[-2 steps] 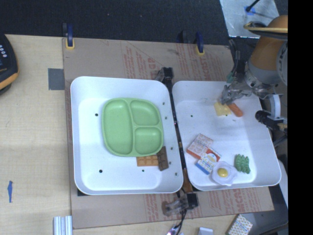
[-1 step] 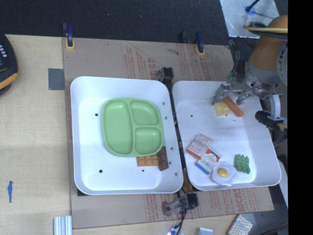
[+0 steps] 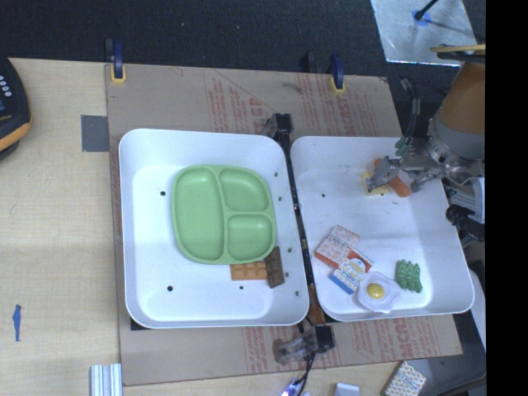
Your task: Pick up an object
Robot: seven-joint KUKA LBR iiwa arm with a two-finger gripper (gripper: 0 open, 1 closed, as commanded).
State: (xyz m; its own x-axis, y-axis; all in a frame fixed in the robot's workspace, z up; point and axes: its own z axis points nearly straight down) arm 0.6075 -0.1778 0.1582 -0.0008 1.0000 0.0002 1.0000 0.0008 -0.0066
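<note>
My gripper [image 3: 384, 174] reaches in from the right and hangs low over the far part of the right bin [image 3: 437, 221]. A small orange object [image 3: 399, 187] lies directly beside and partly under it, and the view does not settle whether the two touch. Toward the bin's near side lie a red and white packet [image 3: 337, 245], a blue and yellow packet [image 3: 349, 275], a toy fried egg [image 3: 377, 291] and a green bumpy piece [image 3: 408, 275].
The left bin [image 3: 144, 221] holds a green divided plate [image 3: 223, 213], with an orange block [image 3: 247, 271] and a brown block [image 3: 274, 267] at its near edge. Clamps hold the cardboard sheet [image 3: 206, 97] under the bins.
</note>
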